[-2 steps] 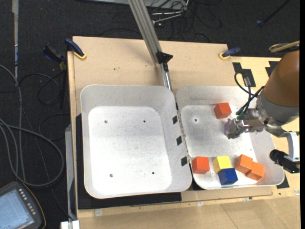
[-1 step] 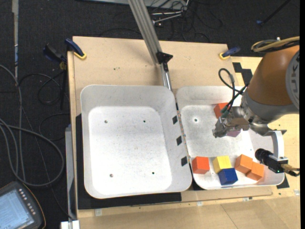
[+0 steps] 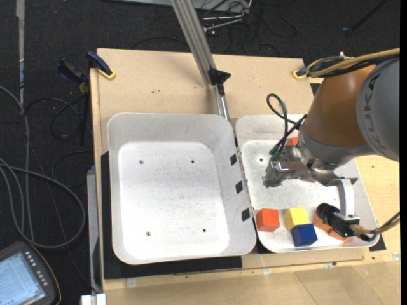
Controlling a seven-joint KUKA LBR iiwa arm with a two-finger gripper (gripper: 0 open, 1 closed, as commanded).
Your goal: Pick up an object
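Observation:
My gripper (image 3: pixel 273 175) hangs low over the middle of the right bin (image 3: pixel 257 129), pointing towards the bin's left wall. Nothing shows between its fingers. Near the bin's front edge an orange cube (image 3: pixel 268 219) lies just below the gripper. To the cube's right are a yellow cube (image 3: pixel 296 217) and a blue cube (image 3: pixel 304 235), which touch each other. A flat orange-red piece (image 3: pixel 332 232) lies at the front right corner. A small red thing (image 3: pixel 291 142) peeks out from behind the arm at the back of the bin.
The left bin (image 3: pixel 172 183) stands beside the right one, their walls meeting at about the middle of the bench. A slanted metal pole (image 3: pixel 194 33) comes down to the back edge between the bins. The arm (image 3: pixel 353 116) covers the right bin's back right part.

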